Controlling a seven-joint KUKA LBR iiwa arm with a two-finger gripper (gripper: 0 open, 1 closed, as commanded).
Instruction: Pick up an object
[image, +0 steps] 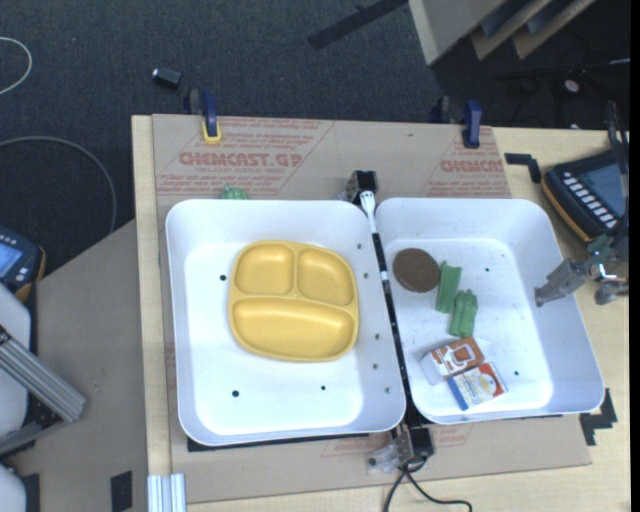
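A: Eyes on the right-hand shallow white bin (520, 225) first. What's sitting in there?

B: A round flat brown disc (416, 269) up at about ten o'clock in the bin, with two green blocky plastic pieces (456, 299) touching its right edge and running down toward the bin's centre. Then at six o'clock, a small orange-and-white printed packet (463, 371) lies flat with a blue strip along its lower edge.

A: And the arm?

B: The grey metal two-finger gripper (551, 290) is at three o'clock of that bin, over the right wall, its tip pointing inward to nine o'clock. It's well apart from the packet and from the green pieces. Nothing shows between the fingers, and whether they're spread or pinched I cannot tell; the tip is too small and blurred.

A: Left side?

B: The left-hand shallow white bin (200, 390) holds a yellow plastic divided plate (294, 300), three compartments, sitting slightly toward twelve o'clock of centre. Both bins rest on a brown cardboard sheet with red print (300, 150), clamped at twelve o'clock by two blue-and-yellow clamps (209, 117).
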